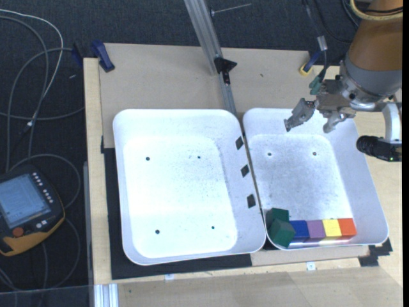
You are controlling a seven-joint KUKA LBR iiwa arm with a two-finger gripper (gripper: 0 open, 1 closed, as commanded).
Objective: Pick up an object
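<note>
My gripper (316, 119) hangs over the far edge of the right bin (300, 165), its two fingers spread apart with nothing between them. Along that bin's near wall lie a dark green block (279, 225), then a row of blue (299, 228), purple (316, 228), yellow (331, 226) and orange (346, 226) blocks. The gripper is well away from them, toward the back of the bin.
The left bin (176, 184) sits beside the right one on the brown bench. A slanted metal rail (208, 34) runs from the top down to the gap between the bins. A handheld pendant (25, 206) and cables lie off the bench at left.
</note>
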